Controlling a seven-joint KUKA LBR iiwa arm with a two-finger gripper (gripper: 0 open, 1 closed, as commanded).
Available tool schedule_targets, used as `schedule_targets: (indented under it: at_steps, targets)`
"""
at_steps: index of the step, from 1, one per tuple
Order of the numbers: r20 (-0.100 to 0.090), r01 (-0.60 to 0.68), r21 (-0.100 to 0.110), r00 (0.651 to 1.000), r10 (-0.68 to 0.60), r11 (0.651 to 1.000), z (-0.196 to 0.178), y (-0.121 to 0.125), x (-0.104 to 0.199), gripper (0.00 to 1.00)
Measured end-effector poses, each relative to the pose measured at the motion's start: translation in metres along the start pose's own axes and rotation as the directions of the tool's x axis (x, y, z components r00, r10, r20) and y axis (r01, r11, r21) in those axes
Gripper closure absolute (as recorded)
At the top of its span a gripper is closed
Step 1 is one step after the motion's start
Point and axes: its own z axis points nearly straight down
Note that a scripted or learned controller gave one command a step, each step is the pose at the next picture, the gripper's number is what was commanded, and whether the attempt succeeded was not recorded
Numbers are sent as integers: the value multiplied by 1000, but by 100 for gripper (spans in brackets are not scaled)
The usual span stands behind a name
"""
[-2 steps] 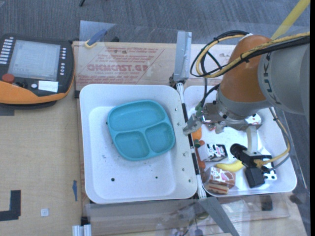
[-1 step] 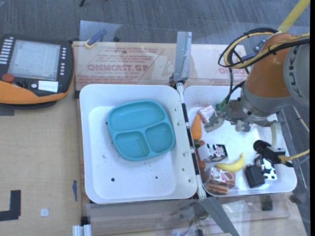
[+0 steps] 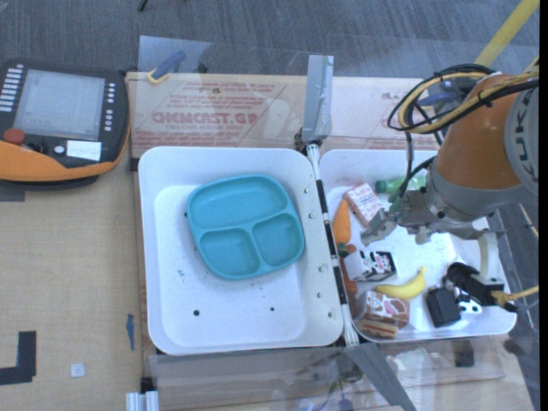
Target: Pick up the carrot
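Note:
The carrot [image 3: 342, 223] is orange with a dark green end. It lies lengthwise in the right bin [image 3: 497, 322], close against that bin's left wall. My gripper [image 3: 379, 227] hangs low over the same bin, just to the right of the carrot and below a small red-and-white carton [image 3: 365, 201]. Nothing shows held in the gripper. The grey and orange arm [image 3: 479, 157] covers the bin's upper right part.
The right bin also holds a black-and-white carton [image 3: 377, 265], a banana [image 3: 403, 286], a brown round item [image 3: 384, 313], black pieces [image 3: 444, 306] and something green [image 3: 393, 185]. A blue divided plate [image 3: 247, 227] sits in the left bin [image 3: 171, 315]. A teach pendant [image 3: 60, 122] lies far left.

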Motion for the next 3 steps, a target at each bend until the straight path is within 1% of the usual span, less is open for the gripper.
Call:
schedule_targets:
  at_steps: [1, 2, 3]
  targets:
    - [1, 6, -4, 1000, -6, 1000, 3, 22, 15, 0]
    - [0, -103, -2, 995, 103, 995, 2, 72, 105, 0]
    - [1, 366, -1, 931, -366, 931, 2, 59, 137, 0]
